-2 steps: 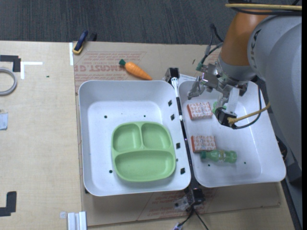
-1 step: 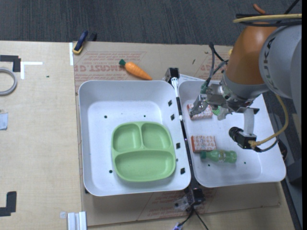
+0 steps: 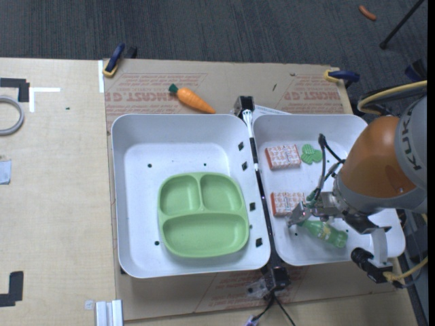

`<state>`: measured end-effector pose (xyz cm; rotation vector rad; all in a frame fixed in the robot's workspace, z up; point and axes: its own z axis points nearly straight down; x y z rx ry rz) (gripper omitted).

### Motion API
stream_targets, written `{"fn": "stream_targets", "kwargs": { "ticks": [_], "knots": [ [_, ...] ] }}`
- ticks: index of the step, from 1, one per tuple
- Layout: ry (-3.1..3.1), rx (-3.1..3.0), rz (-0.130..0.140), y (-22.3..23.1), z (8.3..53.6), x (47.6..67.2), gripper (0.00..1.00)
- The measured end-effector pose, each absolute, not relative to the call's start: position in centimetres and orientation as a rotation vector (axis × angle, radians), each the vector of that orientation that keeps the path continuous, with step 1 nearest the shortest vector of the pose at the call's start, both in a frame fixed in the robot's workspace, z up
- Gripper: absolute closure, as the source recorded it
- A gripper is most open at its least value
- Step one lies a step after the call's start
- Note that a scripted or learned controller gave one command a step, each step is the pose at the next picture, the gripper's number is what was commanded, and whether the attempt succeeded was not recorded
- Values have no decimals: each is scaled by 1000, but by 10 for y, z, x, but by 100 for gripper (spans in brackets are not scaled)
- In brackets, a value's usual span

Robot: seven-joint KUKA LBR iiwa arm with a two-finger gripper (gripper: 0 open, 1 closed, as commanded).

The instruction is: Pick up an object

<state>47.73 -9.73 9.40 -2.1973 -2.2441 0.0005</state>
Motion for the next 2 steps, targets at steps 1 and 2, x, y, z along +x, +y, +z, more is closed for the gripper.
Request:
{"fn": "stream_targets", "kwargs": {
  "ticks": [1, 2],
  "knots": [
    [-2243, -2203, -3, -97, 104, 479, 100],
    [-2246, -2200, -3, -96, 93, 479, 100]
  ]
}}
